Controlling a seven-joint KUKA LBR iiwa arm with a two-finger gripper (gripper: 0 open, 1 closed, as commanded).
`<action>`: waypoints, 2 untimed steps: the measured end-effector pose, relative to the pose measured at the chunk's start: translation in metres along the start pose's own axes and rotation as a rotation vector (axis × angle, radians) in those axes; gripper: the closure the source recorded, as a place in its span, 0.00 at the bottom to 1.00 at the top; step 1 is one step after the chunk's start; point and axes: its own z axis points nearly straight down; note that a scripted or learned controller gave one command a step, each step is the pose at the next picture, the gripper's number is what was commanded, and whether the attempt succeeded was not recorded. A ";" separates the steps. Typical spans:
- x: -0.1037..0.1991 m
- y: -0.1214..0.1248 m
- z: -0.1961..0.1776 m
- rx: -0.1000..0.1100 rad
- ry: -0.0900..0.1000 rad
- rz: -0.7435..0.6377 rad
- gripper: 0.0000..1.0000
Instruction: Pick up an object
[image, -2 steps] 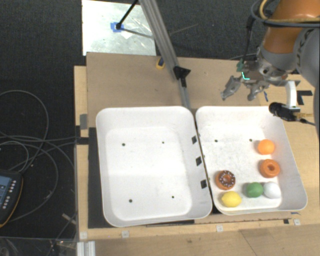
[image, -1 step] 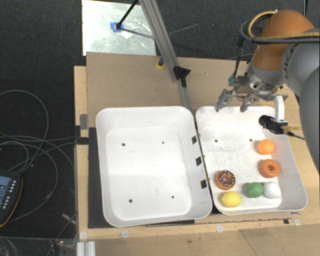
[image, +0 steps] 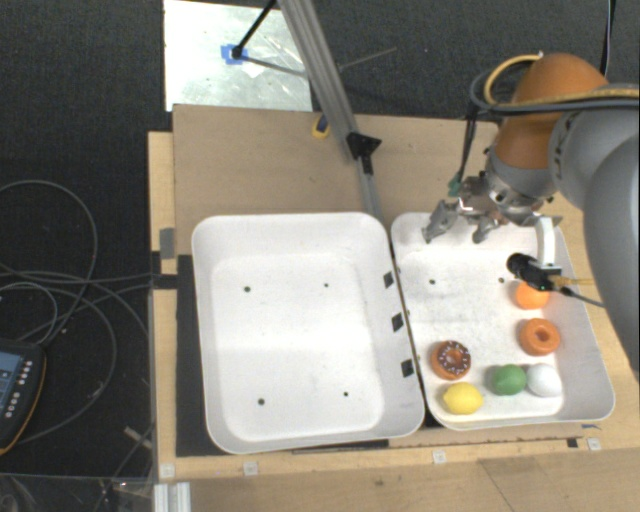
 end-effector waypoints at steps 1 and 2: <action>0.001 0.000 0.052 -0.001 0.000 -0.001 0.00; 0.000 0.002 0.037 -0.008 0.000 0.000 1.00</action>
